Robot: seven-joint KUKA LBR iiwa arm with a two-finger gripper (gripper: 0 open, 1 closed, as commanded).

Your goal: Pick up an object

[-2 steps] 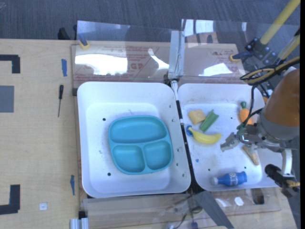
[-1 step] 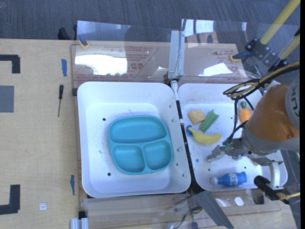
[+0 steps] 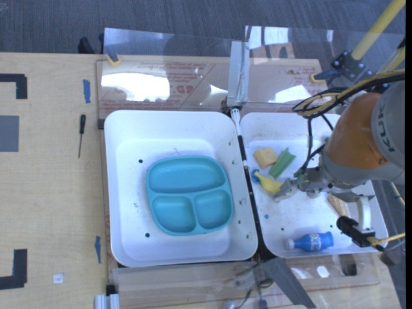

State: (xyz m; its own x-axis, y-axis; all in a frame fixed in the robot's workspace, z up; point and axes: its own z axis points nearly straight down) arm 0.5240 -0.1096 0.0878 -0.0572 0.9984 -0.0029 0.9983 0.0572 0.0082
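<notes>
Your pincer (image 3: 288, 190) is hanging low in the right bin (image 3: 277, 227), and you cannot tell how it is set. Just to its left a small yellow toy (image 3: 269, 184) is lying almost at its tip; just beyond it sit a green piece (image 3: 282, 162) and a yellow block (image 3: 264, 156). Nearer you, to its right, a blue bottle (image 3: 312, 241) is lying flat. The yellow toy is looking light, hard and slippery; you would do best taking it across its narrow middle.

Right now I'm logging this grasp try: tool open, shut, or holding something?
Tool: cannot be told; it sits low in the right bin beside the yellow item.
</notes>
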